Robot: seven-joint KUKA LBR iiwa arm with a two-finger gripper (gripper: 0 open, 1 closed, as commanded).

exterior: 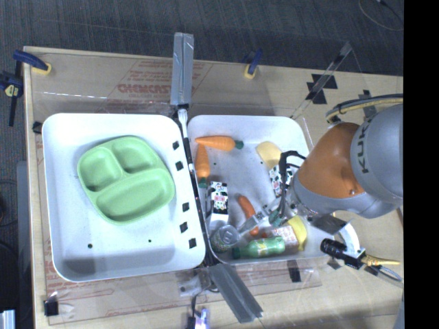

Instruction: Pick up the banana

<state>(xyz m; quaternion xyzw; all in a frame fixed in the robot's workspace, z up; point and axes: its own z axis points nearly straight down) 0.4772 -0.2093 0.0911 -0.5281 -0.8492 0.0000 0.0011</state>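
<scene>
In the right bin, a pale yellow banana lies near the back wall, to the right of a long carrot. My gripper hangs low over the bin's front right part, under the orange-banded wrist. It is well in front of the pale banana and close to a small carrot. A brighter yellow piece lies just right of the gripper, partly under the arm; I cannot tell what it is. Nothing shows as held.
The right bin also holds a second carrot, two cow-patterned cartons, a green bottle and a clear cup along the front. A green divided plate sits in the left bin.
</scene>
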